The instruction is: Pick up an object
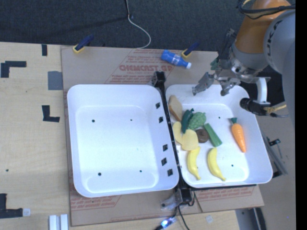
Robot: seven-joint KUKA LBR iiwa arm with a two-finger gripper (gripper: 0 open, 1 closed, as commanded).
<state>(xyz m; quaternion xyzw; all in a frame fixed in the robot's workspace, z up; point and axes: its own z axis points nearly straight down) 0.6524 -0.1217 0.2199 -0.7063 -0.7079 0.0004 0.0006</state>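
Observation:
The right bin [259, 174] holds several toy foods. An orange carrot [238, 135] lies at its right side. Two yellow bananas [193, 162] [215, 164] lie near the front. A broccoli [196, 120], a green cucumber [212, 134], a brown piece [202, 135] and pale yellow pieces [184, 137] cluster at the left, with a tan piece [175, 107] by the divider. My gripper [212, 88] hangs open above the bin's back edge, with nothing between its fingers, well behind the broccoli.
The left bin [115, 138] sits beside the right one on a cardboard sheet. A blue bottle [174, 59] lies behind the bins. Blue-yellow clamps [83, 43] [190, 49] grip the cardboard's back edge. A cable [136, 20] hangs at the back.

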